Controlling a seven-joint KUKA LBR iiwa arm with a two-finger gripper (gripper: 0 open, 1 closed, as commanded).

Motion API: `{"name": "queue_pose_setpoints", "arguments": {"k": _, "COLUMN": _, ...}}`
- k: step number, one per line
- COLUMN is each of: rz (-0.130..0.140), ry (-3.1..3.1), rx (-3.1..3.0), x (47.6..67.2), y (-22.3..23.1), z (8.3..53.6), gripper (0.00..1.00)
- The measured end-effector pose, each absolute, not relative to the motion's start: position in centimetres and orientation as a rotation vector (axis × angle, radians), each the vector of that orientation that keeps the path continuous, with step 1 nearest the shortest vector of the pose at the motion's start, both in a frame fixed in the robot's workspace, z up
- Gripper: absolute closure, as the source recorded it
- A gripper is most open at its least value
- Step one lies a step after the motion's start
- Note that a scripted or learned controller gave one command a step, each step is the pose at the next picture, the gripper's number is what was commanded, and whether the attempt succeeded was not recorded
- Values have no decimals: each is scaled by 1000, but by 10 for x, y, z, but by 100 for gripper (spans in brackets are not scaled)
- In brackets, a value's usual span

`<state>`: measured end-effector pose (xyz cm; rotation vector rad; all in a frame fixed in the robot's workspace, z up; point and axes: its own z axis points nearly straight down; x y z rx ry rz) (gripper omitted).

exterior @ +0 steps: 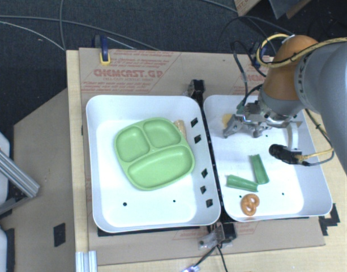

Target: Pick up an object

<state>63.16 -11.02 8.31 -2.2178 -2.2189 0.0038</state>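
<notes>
Overhead, the gripper hangs open and empty in the right bin. Near it lie two green sticks and a pretzel, probably light, stiff plastic; pinch a stick across its middle.

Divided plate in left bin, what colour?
Light green; the divided plate shows plainly in the camera view, lying in the left bin.

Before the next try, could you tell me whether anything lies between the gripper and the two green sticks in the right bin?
Nothing visible does. The gripper is toward the right bin's far side, and bare white floor separates it from the green sticks.
</notes>
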Motion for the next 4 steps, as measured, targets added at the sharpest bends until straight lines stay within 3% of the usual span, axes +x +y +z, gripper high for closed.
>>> {"name": "queue_pose_setpoints", "arguments": {"k": 1, "rz": -2, "ry": -2220, "rx": -2220, "x": 633, "y": -110, "z": 97, "gripper": 100}}
{"name": "queue_pose_setpoints", "arguments": {"k": 4, "rz": -5, "ry": -2225, "rx": -2222, "x": 641, "y": -107, "z": 228, "gripper": 100}}
